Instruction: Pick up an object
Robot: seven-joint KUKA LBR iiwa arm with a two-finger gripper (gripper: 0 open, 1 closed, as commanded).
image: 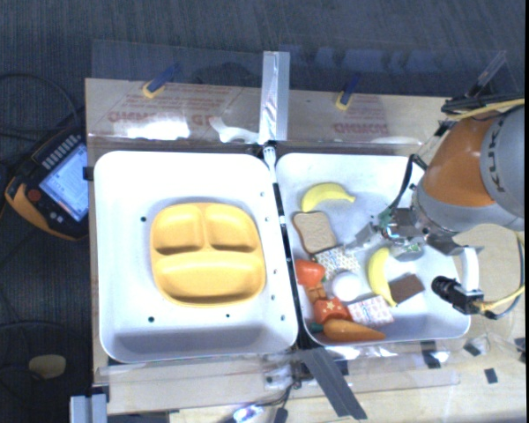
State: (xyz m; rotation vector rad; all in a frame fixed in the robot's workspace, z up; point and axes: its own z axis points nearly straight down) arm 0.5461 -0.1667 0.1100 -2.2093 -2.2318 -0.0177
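The end effector (397, 236) hangs low in the right-hand shallow white bin (441, 324); its grip state cannot be told. Just below it lies a yellow curved plastic banana (379, 276), touching a brown chocolate block (406, 286). Best descend squarely over the banana's middle, away from the block.

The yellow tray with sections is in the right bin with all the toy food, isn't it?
Not quite. The camera view shows the yellow tray alone in the left bin. The toy food, such as the banana and bread slice, is in the right bin.

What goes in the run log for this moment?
hand: over right bin | nearest: banana | tray: left bin
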